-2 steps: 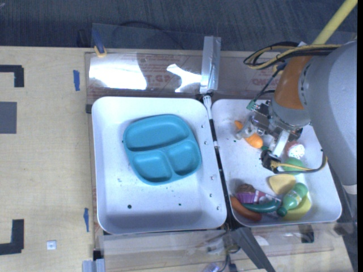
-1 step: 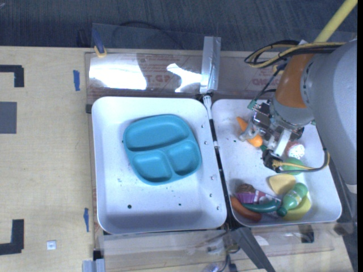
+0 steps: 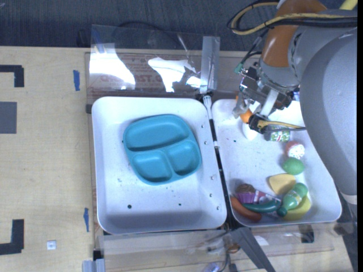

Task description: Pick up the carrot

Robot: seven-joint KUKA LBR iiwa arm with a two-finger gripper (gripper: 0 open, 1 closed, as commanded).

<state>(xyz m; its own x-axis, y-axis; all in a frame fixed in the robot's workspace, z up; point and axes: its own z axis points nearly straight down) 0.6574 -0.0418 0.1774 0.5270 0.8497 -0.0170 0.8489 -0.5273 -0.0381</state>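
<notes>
A small orange piece, the carrot (image 3: 245, 117), lies at the far left corner of the right bin (image 3: 317, 177). My gripper (image 3: 245, 110) has come down right over it, reaching in from the upper right, and its tip is at the carrot's top. From this angle the wrist hides the contact. A pale patch (image 3: 250, 131) sits just under the carrot.
The left bin (image 3: 108, 169) holds a blue divided plate (image 3: 163, 148). In the right bin lie a green and white item (image 3: 278, 135), a red and white ball (image 3: 295, 150), a green ball (image 3: 294, 166), a yellow wedge (image 3: 282, 183) and a heap of toy food (image 3: 269, 203) at the near edge.
</notes>
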